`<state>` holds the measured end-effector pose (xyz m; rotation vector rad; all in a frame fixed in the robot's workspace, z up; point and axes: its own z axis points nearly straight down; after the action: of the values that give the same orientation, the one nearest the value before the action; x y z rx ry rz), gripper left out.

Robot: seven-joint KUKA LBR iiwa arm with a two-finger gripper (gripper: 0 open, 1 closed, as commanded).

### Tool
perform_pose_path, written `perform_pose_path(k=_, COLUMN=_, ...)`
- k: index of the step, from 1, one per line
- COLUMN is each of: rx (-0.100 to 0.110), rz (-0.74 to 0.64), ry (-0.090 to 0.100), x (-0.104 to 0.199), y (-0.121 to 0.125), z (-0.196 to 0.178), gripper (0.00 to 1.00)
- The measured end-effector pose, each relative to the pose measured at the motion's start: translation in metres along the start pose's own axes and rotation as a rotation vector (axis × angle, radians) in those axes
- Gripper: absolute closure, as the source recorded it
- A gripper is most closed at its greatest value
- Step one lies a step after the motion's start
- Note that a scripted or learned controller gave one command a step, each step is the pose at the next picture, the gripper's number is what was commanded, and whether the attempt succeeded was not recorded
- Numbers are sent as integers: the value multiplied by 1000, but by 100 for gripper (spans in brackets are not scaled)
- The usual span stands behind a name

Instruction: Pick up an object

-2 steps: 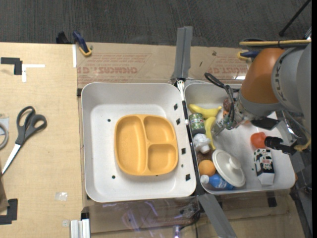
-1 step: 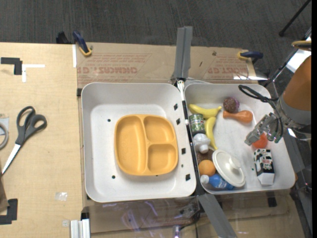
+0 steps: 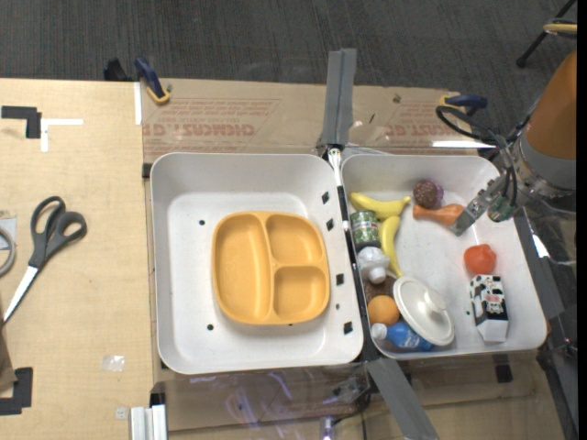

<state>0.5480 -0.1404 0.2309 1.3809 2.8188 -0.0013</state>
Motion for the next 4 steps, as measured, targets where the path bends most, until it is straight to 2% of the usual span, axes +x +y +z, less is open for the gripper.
perform_pose_path(k=1, rx=2, rz=27, ry=2, x=22, y=36, z=24, gripper=100)
perform_pose_path(k=2, rx=1, rz=90, ry=0, x=9, y=92, z=-4, gripper=100)
perform_pose_path(k=3, rx=0, rz=123, ry=0, x=30, y=152, z=-14, gripper=100)
perform_pose_path(k=4, rx=1, rz=-139, ry=1, x=-18, y=75, z=72, gripper=100)
